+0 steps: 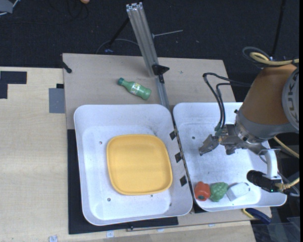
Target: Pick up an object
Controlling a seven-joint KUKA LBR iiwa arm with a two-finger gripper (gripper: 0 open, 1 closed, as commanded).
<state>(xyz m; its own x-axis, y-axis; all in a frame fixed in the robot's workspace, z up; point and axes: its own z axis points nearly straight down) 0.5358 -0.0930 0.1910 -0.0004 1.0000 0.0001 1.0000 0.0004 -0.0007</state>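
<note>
Where bench (202, 72) ends — dark floor, cables; green bottle (134, 88) on wood.

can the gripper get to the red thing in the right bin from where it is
Probably yes. The gripper hangs over the right bin, and the red object lies uncovered at the near edge, though a green object touches its side.

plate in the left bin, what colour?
Yellow: the plate, plain, no pattern, in the camera view.
</note>
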